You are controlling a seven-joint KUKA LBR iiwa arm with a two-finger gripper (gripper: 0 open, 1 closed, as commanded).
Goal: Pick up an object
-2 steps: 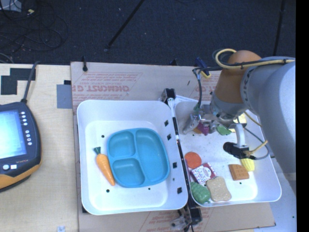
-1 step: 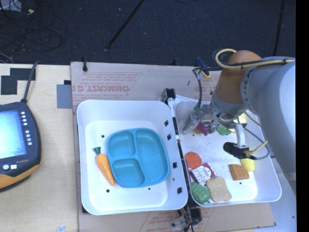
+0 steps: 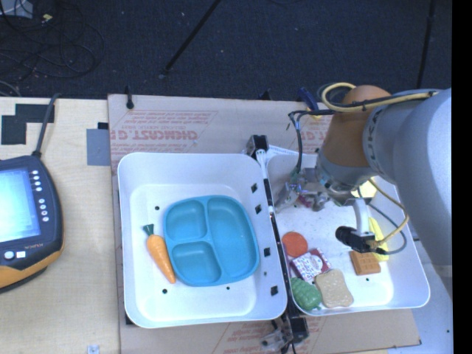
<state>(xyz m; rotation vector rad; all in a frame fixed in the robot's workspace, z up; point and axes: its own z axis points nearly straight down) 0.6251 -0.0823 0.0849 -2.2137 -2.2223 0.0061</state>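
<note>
Gripper low in right bin, grip state unclear

Gripper (image 3: 310, 196) sits at the right bin's (image 3: 413, 286) far-left corner; can't tell its state. Red disc (image 3: 294, 243), cracker (image 3: 364, 262), bread slice (image 3: 335, 289), green item (image 3: 306, 294) lie nearer the camera, apart from it.

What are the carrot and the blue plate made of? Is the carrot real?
The carrot looks like a toy, probably plastic: its orange is very even and smooth, with a tidy green top. The blue plate also looks like plastic: one solid colour, rounded moulded compartments, a slight sheen. Both lie in the left white bin, the carrot beside the plate.
</note>
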